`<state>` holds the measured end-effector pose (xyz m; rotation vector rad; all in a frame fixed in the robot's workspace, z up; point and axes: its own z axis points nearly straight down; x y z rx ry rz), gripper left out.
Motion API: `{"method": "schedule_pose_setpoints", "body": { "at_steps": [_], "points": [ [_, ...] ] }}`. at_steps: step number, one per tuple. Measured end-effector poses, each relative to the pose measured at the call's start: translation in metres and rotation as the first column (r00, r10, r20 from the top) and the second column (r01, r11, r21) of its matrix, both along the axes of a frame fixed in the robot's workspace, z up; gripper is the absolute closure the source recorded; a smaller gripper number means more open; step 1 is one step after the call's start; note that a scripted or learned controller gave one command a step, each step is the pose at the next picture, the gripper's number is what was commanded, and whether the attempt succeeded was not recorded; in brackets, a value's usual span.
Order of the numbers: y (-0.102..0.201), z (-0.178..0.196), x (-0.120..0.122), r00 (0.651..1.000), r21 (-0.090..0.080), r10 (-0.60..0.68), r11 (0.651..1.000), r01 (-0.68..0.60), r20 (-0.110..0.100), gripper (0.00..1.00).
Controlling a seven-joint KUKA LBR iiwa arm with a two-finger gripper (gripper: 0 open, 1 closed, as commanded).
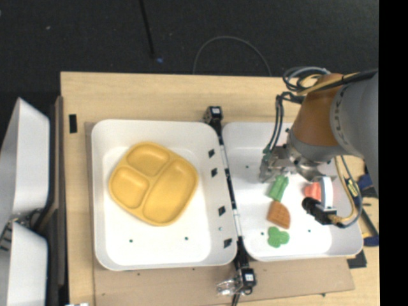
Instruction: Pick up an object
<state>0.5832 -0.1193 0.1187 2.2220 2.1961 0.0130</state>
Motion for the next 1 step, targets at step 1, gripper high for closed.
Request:
{"method": "schedule_pose_setpoints", "body": {
  "at_steps": [1],
  "points": [
    [-0.0011, 0.0593, -0.0072, 1.000, 0.005, 0.002, 1.000, -0.002, -0.012, 1.00]
  ]
}}
